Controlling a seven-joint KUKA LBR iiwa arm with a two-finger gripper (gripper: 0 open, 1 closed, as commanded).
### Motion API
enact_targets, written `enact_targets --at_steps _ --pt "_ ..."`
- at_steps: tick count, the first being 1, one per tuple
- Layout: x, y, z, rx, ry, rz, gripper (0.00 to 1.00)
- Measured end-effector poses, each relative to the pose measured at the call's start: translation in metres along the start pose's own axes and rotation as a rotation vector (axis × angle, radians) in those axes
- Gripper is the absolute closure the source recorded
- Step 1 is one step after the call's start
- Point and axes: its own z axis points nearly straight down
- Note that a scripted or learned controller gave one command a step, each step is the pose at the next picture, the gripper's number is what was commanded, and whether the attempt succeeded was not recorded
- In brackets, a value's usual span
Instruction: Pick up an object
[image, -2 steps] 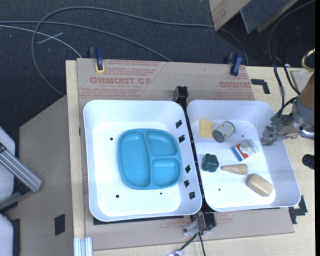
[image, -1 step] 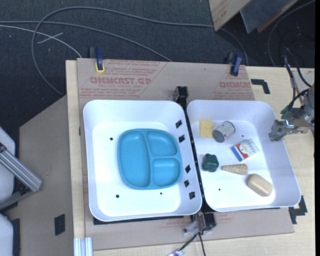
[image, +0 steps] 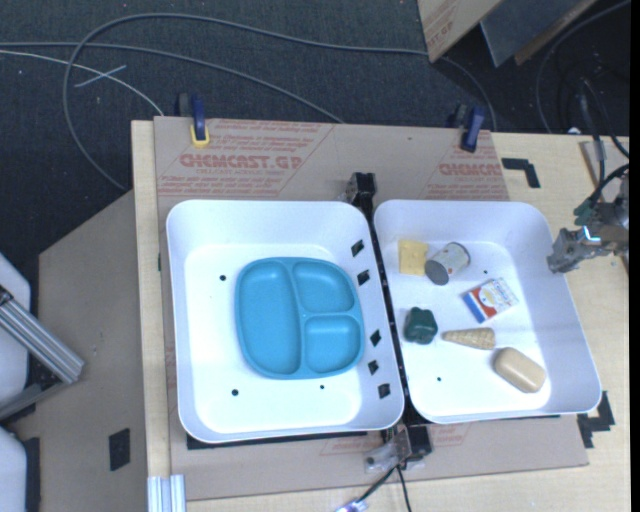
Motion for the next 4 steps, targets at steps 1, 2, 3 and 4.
enact_targets --at_steps 1,2,3,4 --pt "0.052 0.015 -0.009 -0.001 0.0 -0.003 1.0" --pt "0.1 0.026 -0.017 0.0 0.001 -0.001 1.0" --pt "0.151 0.035 -0.003 0.004 0.001 -0.001 1.0" --pt "0.198 0.05 -0.011 0.0 0.001 -0.003 1.0"
